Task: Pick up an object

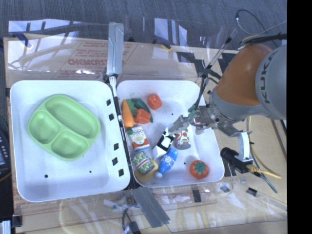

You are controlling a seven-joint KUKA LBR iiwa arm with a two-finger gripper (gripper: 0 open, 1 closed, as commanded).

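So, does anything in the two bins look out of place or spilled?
Nothing is spilled or visibly damaged. The right bin holds a loose jumble of toy food, and a blue bottle lies on its side. The green plate sits flat in the left bin. The gripper hovers over the jumble.

Divided plate [63, 126] in left bin [19, 179], toys clustered in right bin [207, 89], claw [181, 126] above them

Both white bins [29, 179] look like smooth plastic with a slight sheen. The green divided plate [64, 126] is matt plastic. The toy tomato [199, 168] and carrot [126, 114] are glossy plastic. The arm [253, 77] has a satiny orange band over smooth grey casing.
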